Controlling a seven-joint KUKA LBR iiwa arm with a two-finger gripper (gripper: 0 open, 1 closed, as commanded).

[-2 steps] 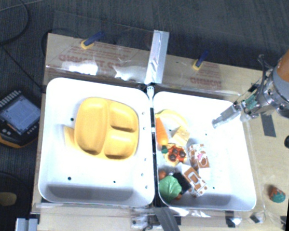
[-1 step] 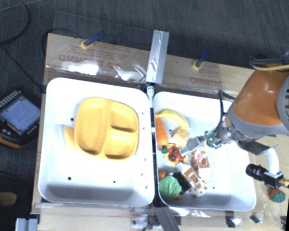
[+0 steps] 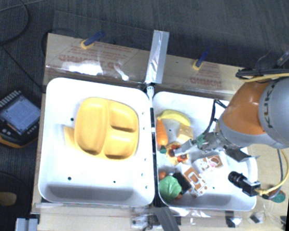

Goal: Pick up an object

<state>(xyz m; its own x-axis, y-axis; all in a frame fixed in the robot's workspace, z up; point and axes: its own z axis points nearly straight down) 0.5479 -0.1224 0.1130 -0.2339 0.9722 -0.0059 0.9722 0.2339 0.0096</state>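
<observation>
Pincer point(image 3: 183, 149) is low over the right bin point(image 3: 217, 201), in that bin's middle, with the arm point(image 3: 249, 117) leading away from it toward the view's right; whether it is open or closed cannot be told, and nothing can be seen in its hold.

Candidate objects for the pick all lie in this same bin, round the pincer:

1. Small red and orange piece point(image 3: 173, 151), just beside the pincer on the view's left; contact cannot be told.
2. White and orange patterned packet point(image 3: 210, 162), just beside the pincer on the view's right and slightly below it in the view; a second patterned packet point(image 3: 195, 179) lies directly below the pincer, near it.
3. Carrot point(image 3: 161, 133), left of the pincer and slightly above it, lying lengthwise along the bin's left wall.
4. Pale grey item point(image 3: 172, 126), above and left of the pincer, beside the carrot; its shape is unclear.
5. Black item point(image 3: 183, 185), below the pincer, touching the green item point(image 3: 167, 186), which sits in the bin's lower left corner.
6. Yellow curved item point(image 3: 176, 116), above the pincer near the bin's top wall.

Further off, left of the pincer and across the divide between the 2 bins, the left bin point(image 3: 53, 132) holds a yellow divided tray point(image 3: 106, 127), lying flat; well apart from the pincer.

Farthest out, beyond the left bin's outer edge, a handheld control unit point(image 3: 12, 116) rests on the dark floor point(image 3: 19, 29).
</observation>
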